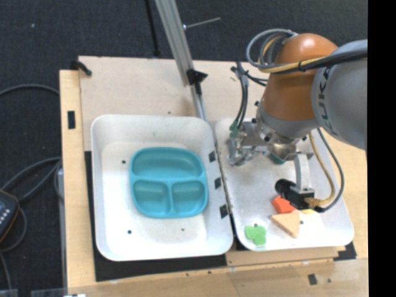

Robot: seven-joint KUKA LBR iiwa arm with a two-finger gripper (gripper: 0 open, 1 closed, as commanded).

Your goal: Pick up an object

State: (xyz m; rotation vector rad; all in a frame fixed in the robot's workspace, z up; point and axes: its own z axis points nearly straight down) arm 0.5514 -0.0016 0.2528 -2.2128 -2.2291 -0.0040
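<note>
The bench [142, 91] carried two white bins side by side. The left bin [111, 228] held a teal tray [167, 182] with three compartments, lying flat near the bin's middle. The right bin [247, 184] held the small pieces, all grouped at its near end.

The arm [303, 85] reached in from the right and stood over the far half of the right bin, orange band uppermost. The gripper [238, 153] hung at the bin's far-left part, close to the wall shared with the left bin. Whether it was spread or pressed together could not be determined at this angle; nothing was observed in its grasp.

Candidate objects, largest first: a tan wedge [286, 224] lay near the bin's near-right corner, its long axis running roughly left to right. An orange block [282, 204] sat just beyond the wedge, touching or nearly so. A green piece [255, 233] lay at the near edge, left of the wedge and apart from it.

Judgement: every candidate lay nearward of the gripper. The green piece sat almost straight nearward; the wedge and block sat nearward and to the right. The green piece, standing alone, appeared the cleaner target. The pick had not yet been made.
</note>
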